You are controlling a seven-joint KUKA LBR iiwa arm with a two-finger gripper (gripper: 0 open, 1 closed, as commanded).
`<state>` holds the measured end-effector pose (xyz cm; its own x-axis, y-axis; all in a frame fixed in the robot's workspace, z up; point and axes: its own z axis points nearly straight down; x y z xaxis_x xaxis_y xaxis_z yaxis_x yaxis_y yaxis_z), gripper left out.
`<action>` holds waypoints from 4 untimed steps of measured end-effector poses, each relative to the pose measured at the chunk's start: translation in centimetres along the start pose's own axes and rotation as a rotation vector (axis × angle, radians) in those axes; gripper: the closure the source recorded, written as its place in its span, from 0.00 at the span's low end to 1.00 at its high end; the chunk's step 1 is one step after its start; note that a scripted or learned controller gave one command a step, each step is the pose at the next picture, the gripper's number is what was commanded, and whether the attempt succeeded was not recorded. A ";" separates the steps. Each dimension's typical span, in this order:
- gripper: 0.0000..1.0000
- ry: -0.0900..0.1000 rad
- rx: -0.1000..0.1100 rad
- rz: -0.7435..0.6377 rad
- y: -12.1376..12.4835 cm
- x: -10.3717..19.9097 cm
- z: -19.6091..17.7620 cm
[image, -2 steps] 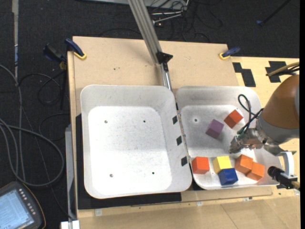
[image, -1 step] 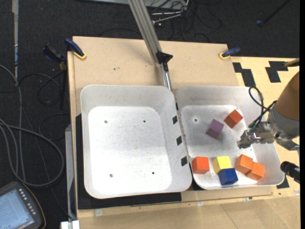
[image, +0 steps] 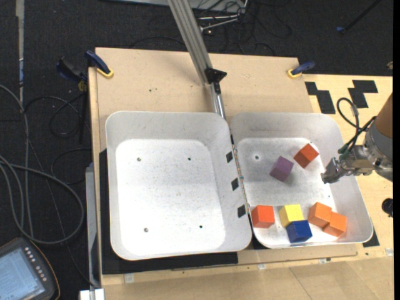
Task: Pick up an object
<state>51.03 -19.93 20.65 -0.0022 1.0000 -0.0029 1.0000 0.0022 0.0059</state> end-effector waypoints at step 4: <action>1.00 0.004 0.004 -0.005 4.6 13.7 -3.6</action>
<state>55.61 -6.19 24.24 -0.0073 1.0000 0.0011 1.0000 0.0073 0.0022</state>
